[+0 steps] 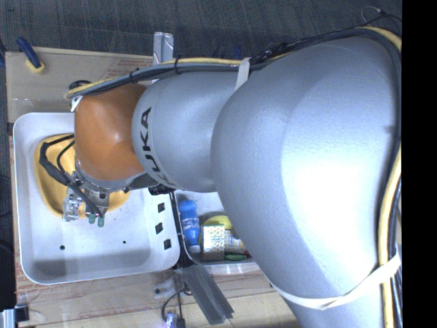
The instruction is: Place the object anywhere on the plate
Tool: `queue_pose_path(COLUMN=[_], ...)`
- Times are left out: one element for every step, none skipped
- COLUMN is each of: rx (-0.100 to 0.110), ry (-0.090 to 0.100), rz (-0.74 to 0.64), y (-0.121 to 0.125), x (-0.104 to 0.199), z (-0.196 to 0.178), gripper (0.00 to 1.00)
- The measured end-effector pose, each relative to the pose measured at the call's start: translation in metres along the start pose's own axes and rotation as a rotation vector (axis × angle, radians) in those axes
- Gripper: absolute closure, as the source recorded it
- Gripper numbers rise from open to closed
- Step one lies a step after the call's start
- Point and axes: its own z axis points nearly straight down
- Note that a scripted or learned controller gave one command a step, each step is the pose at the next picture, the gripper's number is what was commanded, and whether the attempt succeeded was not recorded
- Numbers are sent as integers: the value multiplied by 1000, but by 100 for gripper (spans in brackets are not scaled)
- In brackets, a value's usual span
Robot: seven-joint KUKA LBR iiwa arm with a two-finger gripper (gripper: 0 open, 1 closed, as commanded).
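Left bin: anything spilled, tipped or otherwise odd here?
Nothing stands out. The yellow plate lies flat in the left bin with the gripper at its edge; the arm hides most of the right bin.

A dark carpeted floor (102, 9) lies beyond the pale wooden desk (61, 70), where a blue clamp (29, 52) grips its far left corner.

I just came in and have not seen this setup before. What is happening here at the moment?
A grey KUKA arm reaches in from the right over two white bins. Its gripper hangs low over the left bin, at the edge of a yellow plate. I cannot tell whether it holds anything. In the right bin, partly under the arm, lie a blue-capped bottle and a few other small items.
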Motion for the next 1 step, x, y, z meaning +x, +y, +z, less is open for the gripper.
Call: queue_pose_path(rx=[-1], ry=[-3], rz=[32], y=[-3], x=[14], z=[-94], gripper=[100])
